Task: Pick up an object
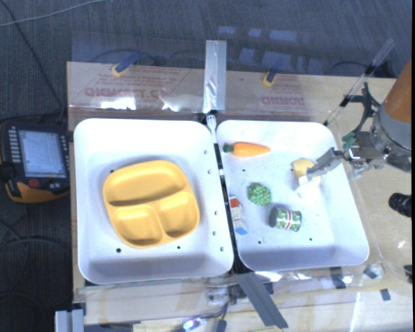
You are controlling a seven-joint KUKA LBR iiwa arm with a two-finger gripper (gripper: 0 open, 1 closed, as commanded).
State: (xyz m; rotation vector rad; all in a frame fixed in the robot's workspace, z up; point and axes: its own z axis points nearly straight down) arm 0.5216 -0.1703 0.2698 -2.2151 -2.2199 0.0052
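Two white bins sit side by side on the table (pixel 83 102). The left bin (pixel 90 185) holds one yellow tray (pixel 151 202) with three compartments. The right bin (pixel 332 234) holds five things: one small packet (pixel 236 213) by the left wall, one carrot (pixel 247 149) near the back, one green ball (pixel 259 195), one green can (pixel 286 218) on its side, and one yellow piece (pixel 303 167). The arm (pixel 394 126) reaches in low from the right, and its tool (pixel 310 174) touches the yellow piece; whether the tool is apart or together cannot be told.
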